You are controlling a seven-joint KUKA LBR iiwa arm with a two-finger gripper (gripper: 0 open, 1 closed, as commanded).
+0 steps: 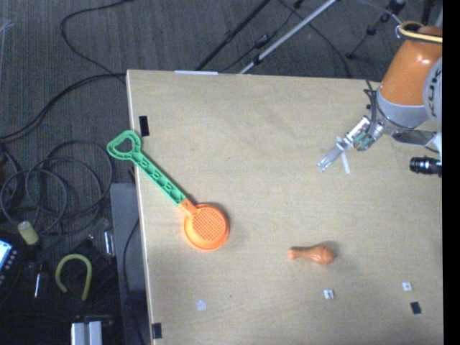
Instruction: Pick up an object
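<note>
Gripper [332, 160], fingers slightly apart and empty, hovers over desk [273, 121]; nearest object, orange peg [313, 254], lies below it in view, long axis left-right.

Light tan bench [287, 121] top, flat and evenly lit, a few small black and white markers near its edges. Dark grey carpeted floor [65, 56] left of and above it. Black cables [43, 185] looped on the floor at far left, one trailing up past the bench corner. Grey tripod legs [302, 20] cross the floor at top.
</note>
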